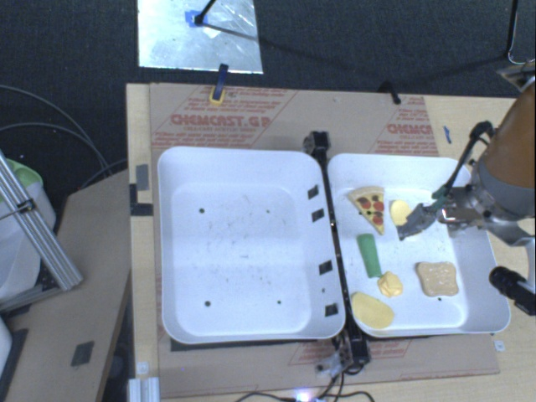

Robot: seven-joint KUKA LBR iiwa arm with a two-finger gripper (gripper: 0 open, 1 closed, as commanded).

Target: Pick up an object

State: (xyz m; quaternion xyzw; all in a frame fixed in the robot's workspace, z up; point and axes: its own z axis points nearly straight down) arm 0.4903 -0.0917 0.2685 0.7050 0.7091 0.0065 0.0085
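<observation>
Tool, its grip state impossible to tell, hovers beside a pale yellow piece and pizza slice; crowding risks a nudged miss.

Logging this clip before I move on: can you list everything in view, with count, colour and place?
bins: 2, white, side by side on the bench
pizza slice: 1, tan with red spots, right bin, upper left
green stick: 1, green, right bin, below the pizza slice
yellow pieces: 3, yellow, right bin
bread slice: 1, tan, right bin, lower right
foil sheet: 1, silver, floor above the bench
gripper: 1, grey, over the right bin
</observation>
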